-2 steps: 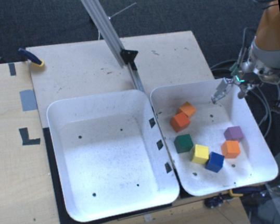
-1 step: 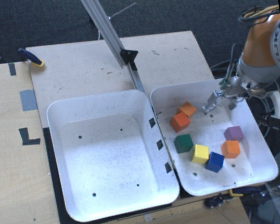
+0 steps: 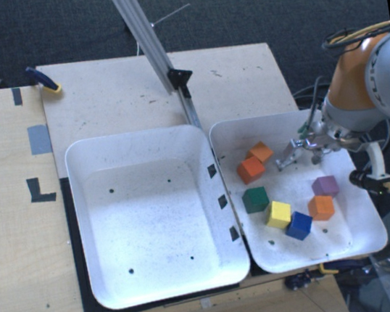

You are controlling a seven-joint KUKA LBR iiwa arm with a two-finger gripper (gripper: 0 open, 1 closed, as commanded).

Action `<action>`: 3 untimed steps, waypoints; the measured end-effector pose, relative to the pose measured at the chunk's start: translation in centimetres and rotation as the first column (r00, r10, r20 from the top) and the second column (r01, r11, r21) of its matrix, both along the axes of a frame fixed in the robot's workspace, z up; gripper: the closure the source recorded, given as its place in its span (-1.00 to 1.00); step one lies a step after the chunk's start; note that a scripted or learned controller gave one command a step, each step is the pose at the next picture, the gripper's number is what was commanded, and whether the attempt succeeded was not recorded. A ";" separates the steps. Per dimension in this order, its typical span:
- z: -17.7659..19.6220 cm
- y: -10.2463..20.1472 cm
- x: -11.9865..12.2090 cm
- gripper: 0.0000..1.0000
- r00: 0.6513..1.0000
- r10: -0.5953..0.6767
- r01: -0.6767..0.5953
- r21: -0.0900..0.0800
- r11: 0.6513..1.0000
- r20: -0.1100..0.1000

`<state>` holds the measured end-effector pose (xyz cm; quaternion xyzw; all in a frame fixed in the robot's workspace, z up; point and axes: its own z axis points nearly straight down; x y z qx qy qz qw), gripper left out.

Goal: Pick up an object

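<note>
- White plastic forms both bins on the worktop [image 3: 120, 97] in the camera view: the left bin [image 3: 85, 205] shows only specks on its floor, while the right bin [image 3: 354, 236] carries all seven candidate blocks.
- Taking the right bin's middle as the clock centre, two orange blocks sit at about ten o'clock: the lighter orange block [image 3: 260, 153] touches the redder orange block [image 3: 251, 169] just below it.
- Near the centre lies the green block [image 3: 255, 199]; at about six o'clock the yellow block [image 3: 278, 213] touches the blue block [image 3: 299, 225].
- At about four o'clock the purple block [image 3: 324, 185] stands just above a small orange block [image 3: 321, 207], near it but whether touching I cannot tell.
- The gripper [image 3: 284, 162] reaches in from three o'clock, its tip at about twelve, just right of the redder orange block; nothing lies between its fingers, and whether they are spread or closed is too small to tell.
- The step in hand looks like choosing and approaching a target, so the pick is barely begun.
- The green block seems the best choice: it stands apart from its neighbours, leaving room for a finger on either side.
- The touching pairs are riskier, since a finger may land on the neighbour or push both away.
- Lining the fingers up square with two opposite faces, then descending straight, should keep the block from twisting out.
</note>
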<state>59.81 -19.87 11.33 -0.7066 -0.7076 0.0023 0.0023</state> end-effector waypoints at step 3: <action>4.9 0.1 -0.6 1.00 1.000 -0.001 0.001 -0.002 1.000 0.011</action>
